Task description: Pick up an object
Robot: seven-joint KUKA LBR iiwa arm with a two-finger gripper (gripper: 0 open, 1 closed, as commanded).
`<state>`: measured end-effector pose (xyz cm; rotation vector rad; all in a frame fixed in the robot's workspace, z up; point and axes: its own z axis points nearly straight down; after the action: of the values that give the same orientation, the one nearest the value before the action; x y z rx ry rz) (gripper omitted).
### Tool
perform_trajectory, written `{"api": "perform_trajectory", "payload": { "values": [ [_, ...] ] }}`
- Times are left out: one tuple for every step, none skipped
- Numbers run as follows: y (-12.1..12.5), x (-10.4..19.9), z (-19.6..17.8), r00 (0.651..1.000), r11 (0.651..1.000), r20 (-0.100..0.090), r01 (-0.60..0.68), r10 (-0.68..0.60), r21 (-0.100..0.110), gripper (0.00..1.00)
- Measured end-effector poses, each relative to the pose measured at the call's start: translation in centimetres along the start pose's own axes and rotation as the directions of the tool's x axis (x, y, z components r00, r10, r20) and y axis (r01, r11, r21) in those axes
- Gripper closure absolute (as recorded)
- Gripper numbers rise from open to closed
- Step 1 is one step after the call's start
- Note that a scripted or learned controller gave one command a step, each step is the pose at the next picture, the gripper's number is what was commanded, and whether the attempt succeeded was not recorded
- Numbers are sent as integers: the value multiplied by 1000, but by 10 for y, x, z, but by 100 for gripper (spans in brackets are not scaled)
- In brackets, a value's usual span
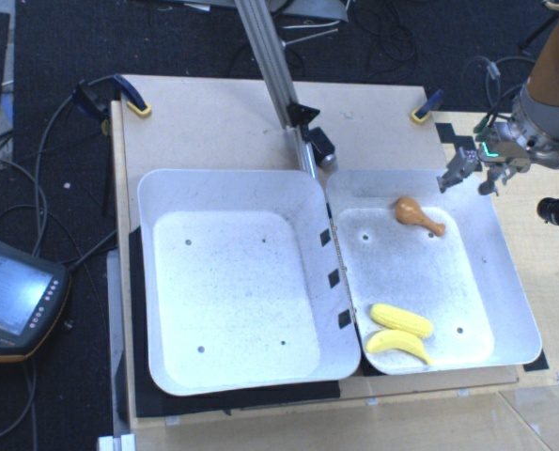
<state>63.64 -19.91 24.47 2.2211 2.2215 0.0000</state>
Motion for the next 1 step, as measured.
{"api": "perform_trajectory", "payload": {
  "values": [
    [0, 0, 0, 1000, 1000, 0, 0, 0, 0, 0]
  ]
}}
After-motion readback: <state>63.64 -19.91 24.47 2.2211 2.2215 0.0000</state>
